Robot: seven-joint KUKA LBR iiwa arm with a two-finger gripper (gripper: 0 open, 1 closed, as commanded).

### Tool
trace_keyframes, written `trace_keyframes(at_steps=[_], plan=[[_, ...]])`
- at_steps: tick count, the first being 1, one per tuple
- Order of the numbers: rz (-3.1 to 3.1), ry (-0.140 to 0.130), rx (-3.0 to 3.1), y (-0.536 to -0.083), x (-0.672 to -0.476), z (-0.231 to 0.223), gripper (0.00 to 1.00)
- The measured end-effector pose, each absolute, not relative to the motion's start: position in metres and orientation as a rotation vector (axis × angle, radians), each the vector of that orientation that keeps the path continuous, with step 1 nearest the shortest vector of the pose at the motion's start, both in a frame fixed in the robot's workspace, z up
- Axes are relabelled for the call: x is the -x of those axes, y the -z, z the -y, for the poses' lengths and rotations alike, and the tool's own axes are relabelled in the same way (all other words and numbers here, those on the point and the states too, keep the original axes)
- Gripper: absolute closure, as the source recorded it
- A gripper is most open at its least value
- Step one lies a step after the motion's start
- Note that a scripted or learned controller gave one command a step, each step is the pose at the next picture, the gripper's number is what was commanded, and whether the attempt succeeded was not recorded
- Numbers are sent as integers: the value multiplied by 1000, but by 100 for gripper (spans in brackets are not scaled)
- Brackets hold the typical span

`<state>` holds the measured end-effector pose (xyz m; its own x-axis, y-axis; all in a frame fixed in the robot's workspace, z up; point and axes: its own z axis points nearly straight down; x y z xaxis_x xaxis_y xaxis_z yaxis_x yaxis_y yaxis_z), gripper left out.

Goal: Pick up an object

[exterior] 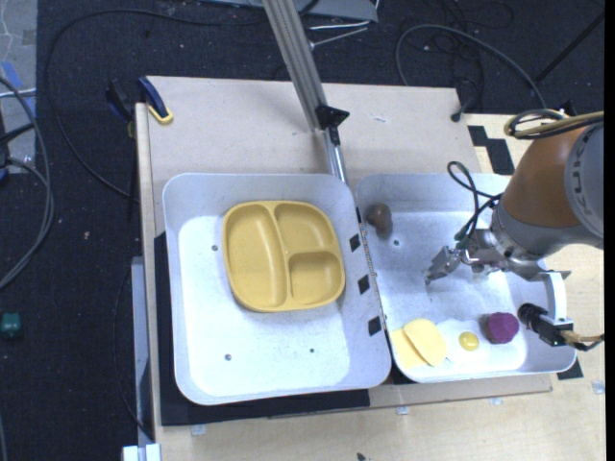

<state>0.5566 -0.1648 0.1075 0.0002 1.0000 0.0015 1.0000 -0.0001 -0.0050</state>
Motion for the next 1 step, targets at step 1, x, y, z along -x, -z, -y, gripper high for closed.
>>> trace_keyframes(at_steps=[1], plan=[[2221,0,2223,-122,-558,166,100]])
